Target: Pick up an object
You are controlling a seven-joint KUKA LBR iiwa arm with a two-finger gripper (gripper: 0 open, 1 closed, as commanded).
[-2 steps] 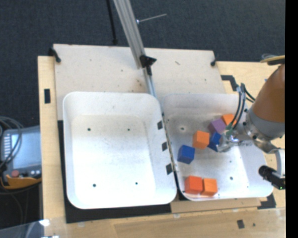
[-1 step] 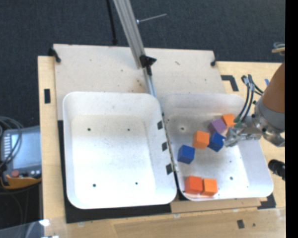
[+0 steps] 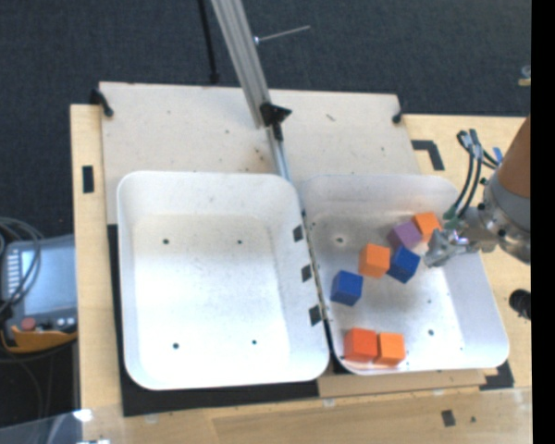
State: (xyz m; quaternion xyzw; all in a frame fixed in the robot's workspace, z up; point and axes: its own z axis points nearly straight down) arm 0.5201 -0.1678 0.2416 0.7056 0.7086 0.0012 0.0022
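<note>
Jaws (image 3: 441, 251), state impossible to tell, hover beside blue cube (image 3: 404, 264), tilted corner-down, without clear long axis.

You see dark carpet (image 3: 370, 26) around a pale wooden bench (image 3: 88, 248). A metal post (image 3: 240, 49) slants up at the far side; a small screen (image 3: 32, 276) sits left.

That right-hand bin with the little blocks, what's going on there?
The grey arm's pincer has reached into the right bin from the right and sits low by a cluster of cubes: a purple cube, an orange cube and a blue cube. Nothing visibly sits in its grip yet. More blue and orange cubes lie nearer the bin's front.
</note>
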